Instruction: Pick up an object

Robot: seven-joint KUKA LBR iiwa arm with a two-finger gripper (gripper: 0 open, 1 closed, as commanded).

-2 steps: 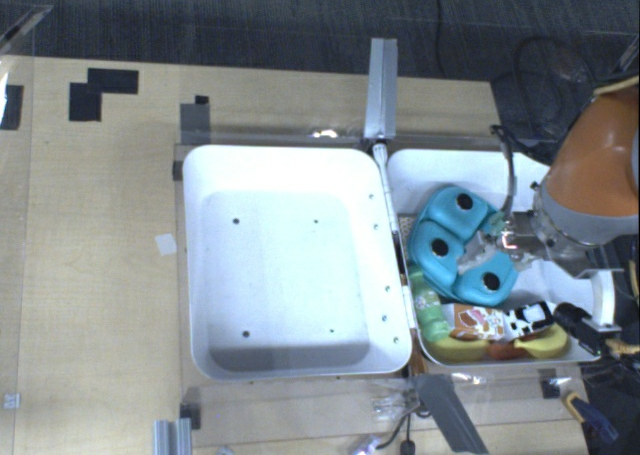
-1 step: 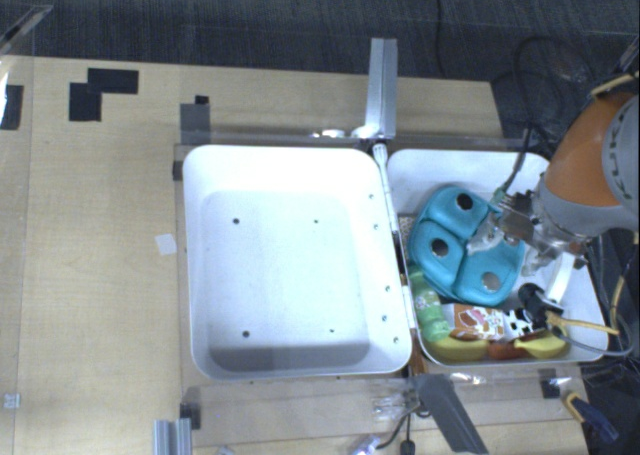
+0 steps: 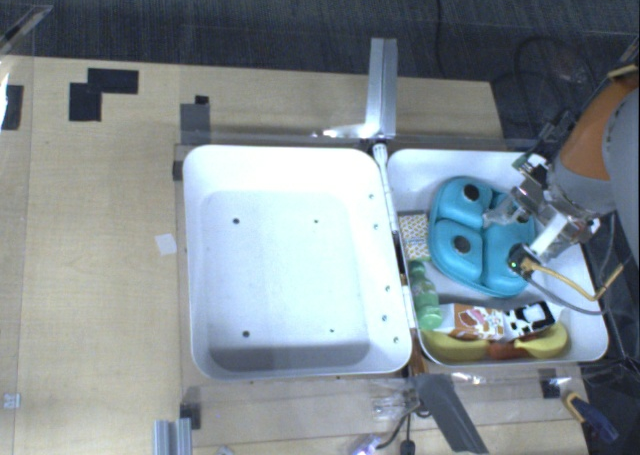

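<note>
The gripper (image 3: pixel 522 211) sits low over the right bin (image 3: pixel 410 171), pressed in against the right side of a turquoise moulded plastic object (image 3: pixel 478 235). Whether it is released or clenched cannot be told, since the wrist hardware covers that spot; the turquoise object is not visibly grasped. A yellow cable (image 3: pixel 565 284) loops out from under the wrist toward the bin's right wall. Above the wrist, the grey arm with its orange band (image 3: pixel 598 138) enters from the right.

The turquoise object lies in the middle of the right bin, with two dark round hollows on its left half. Just beside it on the left, a small patterned packet (image 3: pixel 413 236) rests against the bin's left wall, and below that lies a green item (image 3: pixel 427 305). Along the bin's near edge a yellow banana-shaped object (image 3: pixel 500 347) lies lengthwise, with a printed packet (image 3: pixel 492 322) touching it from above.

The left bin (image 3: pixel 285 258) stands beside the right one, the two rims touching. Both rest on the pale wooden worktop (image 3: pixel 90 263), which bears black tape marks (image 3: pixel 100 91) near its far left corner.
</note>
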